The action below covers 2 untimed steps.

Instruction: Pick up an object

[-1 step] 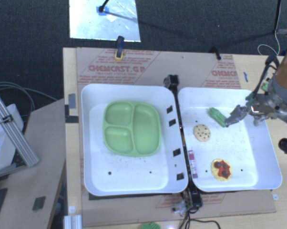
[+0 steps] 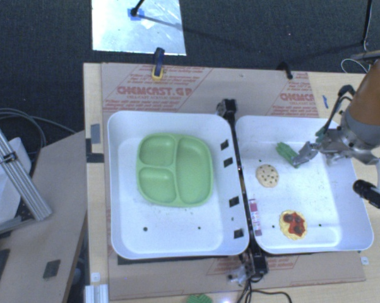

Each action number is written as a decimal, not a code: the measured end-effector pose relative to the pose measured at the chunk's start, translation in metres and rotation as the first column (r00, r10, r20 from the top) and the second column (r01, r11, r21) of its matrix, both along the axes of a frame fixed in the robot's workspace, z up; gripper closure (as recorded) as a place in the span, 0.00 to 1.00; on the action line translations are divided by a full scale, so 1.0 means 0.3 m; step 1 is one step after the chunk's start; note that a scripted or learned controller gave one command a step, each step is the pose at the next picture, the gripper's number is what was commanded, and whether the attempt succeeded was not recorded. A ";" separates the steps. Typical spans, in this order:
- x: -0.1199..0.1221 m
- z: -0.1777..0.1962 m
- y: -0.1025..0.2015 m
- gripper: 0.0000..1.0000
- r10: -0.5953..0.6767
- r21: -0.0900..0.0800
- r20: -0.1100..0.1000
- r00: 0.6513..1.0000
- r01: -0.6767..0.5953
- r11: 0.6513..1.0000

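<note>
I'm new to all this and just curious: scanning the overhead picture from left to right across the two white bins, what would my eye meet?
Green divided plate in the left bin → cookie → small green piece → little pizza → gripper on the arm reaching in from the right.

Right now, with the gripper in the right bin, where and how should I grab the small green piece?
Take the green piece across its short width at mid-length, coming straight down. It lies flat and elongated on the right bin floor, slanting from upper left to lower right, so turn the fingers crosswise to that line. The gripper sits at its lower-right end, probably needing only a short shift.
</note>
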<state>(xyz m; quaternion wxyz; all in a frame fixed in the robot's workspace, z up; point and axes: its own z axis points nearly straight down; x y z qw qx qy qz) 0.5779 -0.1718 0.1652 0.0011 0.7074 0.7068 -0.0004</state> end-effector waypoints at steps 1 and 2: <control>0.220 -0.283 -0.026 0.00 0.007 0.002 0.001 1.000 -0.007 1.000; 0.219 -0.230 -0.027 1.00 0.006 0.001 0.005 1.000 -0.006 1.000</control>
